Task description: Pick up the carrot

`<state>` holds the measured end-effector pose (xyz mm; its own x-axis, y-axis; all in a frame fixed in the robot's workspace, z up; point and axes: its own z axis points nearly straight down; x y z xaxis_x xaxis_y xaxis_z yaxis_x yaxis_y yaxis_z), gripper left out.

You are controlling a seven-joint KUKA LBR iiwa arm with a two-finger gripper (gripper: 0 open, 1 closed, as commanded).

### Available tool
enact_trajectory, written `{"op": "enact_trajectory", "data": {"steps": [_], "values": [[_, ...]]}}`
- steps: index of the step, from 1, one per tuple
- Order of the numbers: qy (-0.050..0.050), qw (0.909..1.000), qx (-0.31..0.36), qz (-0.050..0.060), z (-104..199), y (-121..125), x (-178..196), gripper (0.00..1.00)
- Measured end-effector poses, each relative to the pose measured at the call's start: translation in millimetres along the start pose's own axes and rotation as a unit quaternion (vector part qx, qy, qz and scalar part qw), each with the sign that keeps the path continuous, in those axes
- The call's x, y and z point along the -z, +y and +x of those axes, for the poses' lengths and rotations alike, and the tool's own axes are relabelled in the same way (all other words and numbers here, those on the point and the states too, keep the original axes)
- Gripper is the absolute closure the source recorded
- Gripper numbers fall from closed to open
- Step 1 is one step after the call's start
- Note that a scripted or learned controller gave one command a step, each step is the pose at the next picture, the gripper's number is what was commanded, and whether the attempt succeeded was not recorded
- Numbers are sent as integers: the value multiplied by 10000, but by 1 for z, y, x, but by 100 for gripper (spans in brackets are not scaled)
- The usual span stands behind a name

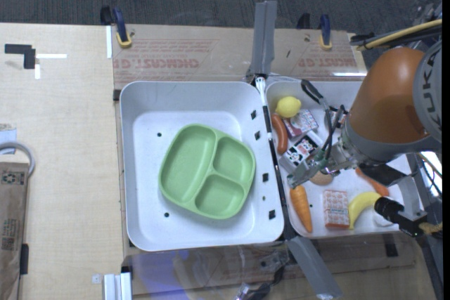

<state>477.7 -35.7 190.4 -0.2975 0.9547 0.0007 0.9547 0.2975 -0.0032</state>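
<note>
In the camera view, the grey arm with its orange band [389,98] is seen reaching in from the right over the right-hand shallow white bin [278,91]. Its wrist is bent downward, and the two-finger gripper [307,168] is placed low near the bin's middle, just above the top of the long orange carrot [301,208]. Whether the claw is open or closed cannot be told. The carrot is laid lengthwise near the bin's left wall, toward the front. A round yellow lemon [288,107], a reddish sausage [280,133], a yellow banana [363,206] and a small printed packet [335,209] are also found there. In the left-hand white bin [133,172] a light green compartmented plastic tray [207,171] is set.
</note>
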Motion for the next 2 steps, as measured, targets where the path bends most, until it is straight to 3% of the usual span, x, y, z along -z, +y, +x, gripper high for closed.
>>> {"op": "enact_trajectory", "data": {"steps": [1, 2], "values": [[-10, 9995, 308, -14, 6, 3, 57, 0], [3, 9822, 1880, 1, -16, -5, 0, 0]]}}
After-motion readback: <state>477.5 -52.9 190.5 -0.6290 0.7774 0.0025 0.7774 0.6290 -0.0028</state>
